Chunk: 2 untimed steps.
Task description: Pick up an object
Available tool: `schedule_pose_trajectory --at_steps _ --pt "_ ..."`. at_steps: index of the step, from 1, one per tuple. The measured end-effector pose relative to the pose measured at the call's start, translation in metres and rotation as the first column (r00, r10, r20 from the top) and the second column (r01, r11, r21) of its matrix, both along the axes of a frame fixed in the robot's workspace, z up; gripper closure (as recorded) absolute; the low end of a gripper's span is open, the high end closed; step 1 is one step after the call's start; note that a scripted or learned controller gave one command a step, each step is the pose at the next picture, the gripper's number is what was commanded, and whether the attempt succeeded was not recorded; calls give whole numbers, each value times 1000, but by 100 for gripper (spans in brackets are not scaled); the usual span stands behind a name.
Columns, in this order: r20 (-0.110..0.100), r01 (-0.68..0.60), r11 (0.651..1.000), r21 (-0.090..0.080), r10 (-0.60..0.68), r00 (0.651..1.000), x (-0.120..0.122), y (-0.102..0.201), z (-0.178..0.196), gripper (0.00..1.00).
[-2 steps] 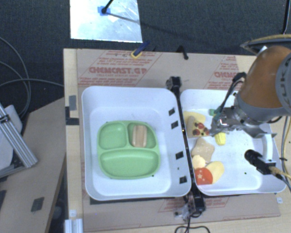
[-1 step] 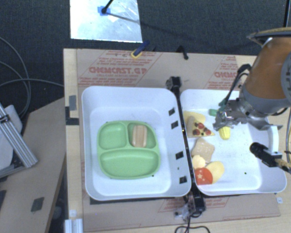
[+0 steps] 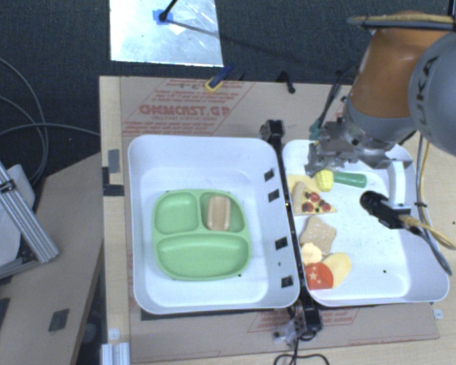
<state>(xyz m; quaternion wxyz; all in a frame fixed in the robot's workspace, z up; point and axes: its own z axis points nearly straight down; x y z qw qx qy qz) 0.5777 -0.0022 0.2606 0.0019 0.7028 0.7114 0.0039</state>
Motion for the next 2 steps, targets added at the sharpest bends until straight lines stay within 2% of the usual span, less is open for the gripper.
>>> schedule_pose_trajectory --at_steps 1,2 --pt "-14 -3 1000 2 3 1000 -61 101 -48 100" --pt "7 5 1000 3 -5 1000 -90 107 82 100"
